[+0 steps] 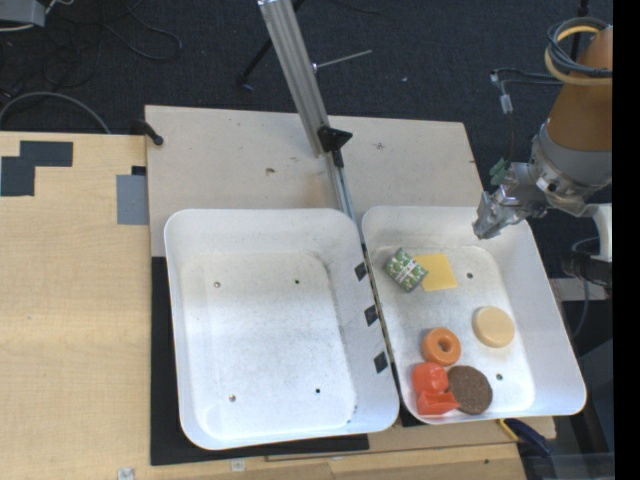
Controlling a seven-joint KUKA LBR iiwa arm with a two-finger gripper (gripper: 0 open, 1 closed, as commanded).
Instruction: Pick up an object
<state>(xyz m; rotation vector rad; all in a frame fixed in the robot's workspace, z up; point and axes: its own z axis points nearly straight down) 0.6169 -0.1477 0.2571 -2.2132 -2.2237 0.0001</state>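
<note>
Two white bins sit side by side on the bench, and all the objects lie in the right bin (560,368). The left bin (200,268) stands beside it. A green patterned block (405,269) rests near the right bin's left wall, touching a flat yellow slice (438,272) on its right. Toward the near edge lie an orange ring (441,346) and a pale round disc (493,327), apart from each other. In the near left corner a red piece (431,388) touches a dark brown disc (469,389). The gripper (492,218) hangs over the bin's far right corner, well apart from every object, with nothing in it; I cannot tell how it is set.
</note>
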